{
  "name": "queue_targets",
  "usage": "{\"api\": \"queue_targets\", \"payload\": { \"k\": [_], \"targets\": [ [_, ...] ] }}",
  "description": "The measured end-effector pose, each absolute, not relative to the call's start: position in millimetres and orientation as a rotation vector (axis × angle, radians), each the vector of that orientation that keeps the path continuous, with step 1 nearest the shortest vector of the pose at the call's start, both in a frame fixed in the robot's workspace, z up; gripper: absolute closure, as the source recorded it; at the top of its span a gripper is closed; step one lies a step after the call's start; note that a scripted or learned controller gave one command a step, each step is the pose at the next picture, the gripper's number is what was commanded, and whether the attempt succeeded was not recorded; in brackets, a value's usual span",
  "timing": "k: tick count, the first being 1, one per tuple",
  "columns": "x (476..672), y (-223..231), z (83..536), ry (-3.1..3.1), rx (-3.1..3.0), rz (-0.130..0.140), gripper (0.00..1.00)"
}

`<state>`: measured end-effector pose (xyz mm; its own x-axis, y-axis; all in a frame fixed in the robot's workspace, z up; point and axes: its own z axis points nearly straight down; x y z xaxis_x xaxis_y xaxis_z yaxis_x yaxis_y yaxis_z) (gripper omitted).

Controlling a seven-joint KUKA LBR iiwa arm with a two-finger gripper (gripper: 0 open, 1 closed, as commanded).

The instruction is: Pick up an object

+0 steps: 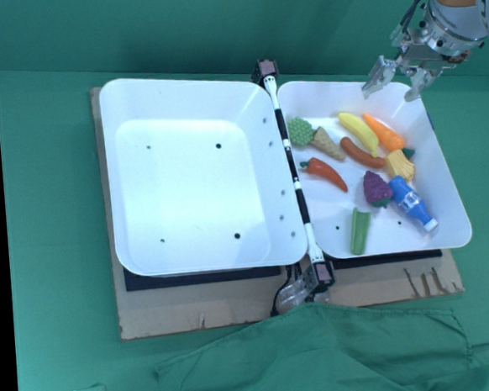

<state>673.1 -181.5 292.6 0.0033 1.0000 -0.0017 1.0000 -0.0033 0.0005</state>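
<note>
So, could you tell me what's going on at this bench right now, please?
A robot arm is reaching in from the right, and its gripper hangs with its jaws open above the far edge of the right bin. It holds nothing yet. That bin has a scatter of toy food: a banana, a carrot, a sausage, a red chili, grapes, a blue bottle and a green cucumber. The left bin sits beside it.

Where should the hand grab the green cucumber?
Grab the cucumber across its middle, coming straight down from above. It lies flat in the right bin, long and narrow, with bare floor on both long sides, so the fingers should fit. The open hand hovers at the bin's far edge.
</note>
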Motion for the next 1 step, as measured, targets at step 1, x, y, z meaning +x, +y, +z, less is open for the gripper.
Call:
{"api": "queue_targets", "payload": {
  "k": [1],
  "targets": [
    [692.5, -187.0, 190.6, 2.222, 2.228, -0.009, 0.0]
  ]
}}
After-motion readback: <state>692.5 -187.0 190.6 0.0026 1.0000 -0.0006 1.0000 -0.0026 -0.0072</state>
